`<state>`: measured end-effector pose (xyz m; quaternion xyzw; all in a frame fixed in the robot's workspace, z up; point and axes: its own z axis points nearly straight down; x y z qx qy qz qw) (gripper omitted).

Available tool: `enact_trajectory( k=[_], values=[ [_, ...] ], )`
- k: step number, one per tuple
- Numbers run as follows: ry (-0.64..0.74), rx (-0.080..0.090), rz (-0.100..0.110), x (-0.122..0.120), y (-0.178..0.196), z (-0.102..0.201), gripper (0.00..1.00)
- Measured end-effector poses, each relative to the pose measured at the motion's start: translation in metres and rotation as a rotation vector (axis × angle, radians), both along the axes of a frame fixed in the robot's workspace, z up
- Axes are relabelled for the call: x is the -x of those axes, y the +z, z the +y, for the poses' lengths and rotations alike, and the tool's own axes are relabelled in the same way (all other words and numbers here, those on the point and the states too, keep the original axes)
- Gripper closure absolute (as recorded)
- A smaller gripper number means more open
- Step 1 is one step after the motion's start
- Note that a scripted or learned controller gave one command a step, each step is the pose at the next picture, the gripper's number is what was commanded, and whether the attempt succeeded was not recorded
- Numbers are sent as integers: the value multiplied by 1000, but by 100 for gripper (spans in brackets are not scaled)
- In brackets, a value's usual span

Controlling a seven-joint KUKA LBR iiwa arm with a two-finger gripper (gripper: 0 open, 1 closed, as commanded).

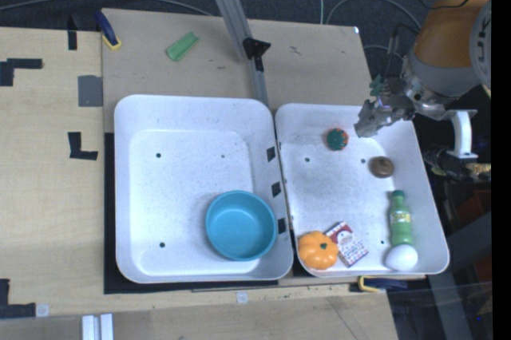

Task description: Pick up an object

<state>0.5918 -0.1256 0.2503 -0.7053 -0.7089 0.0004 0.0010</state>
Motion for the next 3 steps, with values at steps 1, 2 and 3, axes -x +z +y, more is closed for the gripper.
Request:
enact_trajectory(
  k=[1,2,3],
  values=[
    [2,-1,1,-13,-15,55,100],
    [3,-1,-1,-20,-9,115,100],
    [2,0,1,-25,-26,170,100]
  ],
)
